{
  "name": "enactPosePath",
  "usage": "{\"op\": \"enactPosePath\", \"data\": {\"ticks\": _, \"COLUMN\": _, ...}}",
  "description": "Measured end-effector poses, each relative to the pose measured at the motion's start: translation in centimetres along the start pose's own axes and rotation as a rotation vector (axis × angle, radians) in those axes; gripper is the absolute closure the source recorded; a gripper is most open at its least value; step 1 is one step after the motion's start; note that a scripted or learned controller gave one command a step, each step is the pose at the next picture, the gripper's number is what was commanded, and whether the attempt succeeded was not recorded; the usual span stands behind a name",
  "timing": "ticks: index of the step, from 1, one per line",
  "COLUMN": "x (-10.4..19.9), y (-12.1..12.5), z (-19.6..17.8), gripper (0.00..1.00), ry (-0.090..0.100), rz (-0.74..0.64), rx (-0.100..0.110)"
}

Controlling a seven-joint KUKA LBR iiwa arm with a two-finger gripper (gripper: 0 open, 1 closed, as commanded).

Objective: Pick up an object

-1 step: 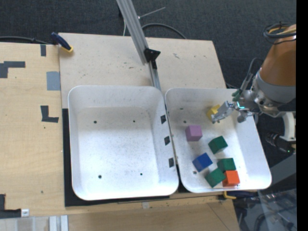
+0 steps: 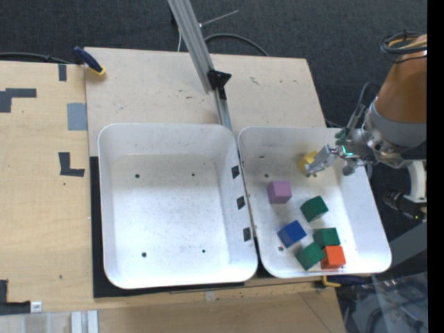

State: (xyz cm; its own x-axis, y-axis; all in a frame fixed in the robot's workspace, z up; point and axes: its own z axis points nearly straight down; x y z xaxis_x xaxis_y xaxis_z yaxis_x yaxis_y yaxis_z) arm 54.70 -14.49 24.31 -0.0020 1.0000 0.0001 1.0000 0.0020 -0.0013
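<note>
Approach step: the end effector, grip state unclear, hovers by the yellow block at the right bin's twelve o'clock; next, descend squarely.

Even, bright overhead light, soft shadows, slightly grainy, mildly blurred.

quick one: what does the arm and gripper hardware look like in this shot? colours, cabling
Grey KUKA arm with a broad orange band above the wrist. Thin dark cables run beside the wrist, and a looped cable sits at the top. The small metallic grey two-finger gripper has teal-green accents near its base.
</note>
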Motion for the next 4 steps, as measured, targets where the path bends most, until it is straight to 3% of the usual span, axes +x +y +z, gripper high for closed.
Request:
{"op": "enactPosePath", "data": {"ticks": 2, "x": -1.1, "y": -1.6, "z": 11.0, "gripper": 0.0, "ry": 0.001, "rz": 0.002, "rx": 0.007}}
{"op": "enactPosePath", "data": {"ticks": 3, "x": -1.2, "y": -1.6, "z": 15.1, "gripper": 0.0, "ry": -0.004, "rz": 0.002, "rx": -0.003}}
{"op": "enactPosePath", "data": {"ticks": 4, "x": -1.1, "y": -1.6, "z": 14.1, "gripper": 1.0, "ry": -0.001, "rz": 0.001, "rx": 0.0}}
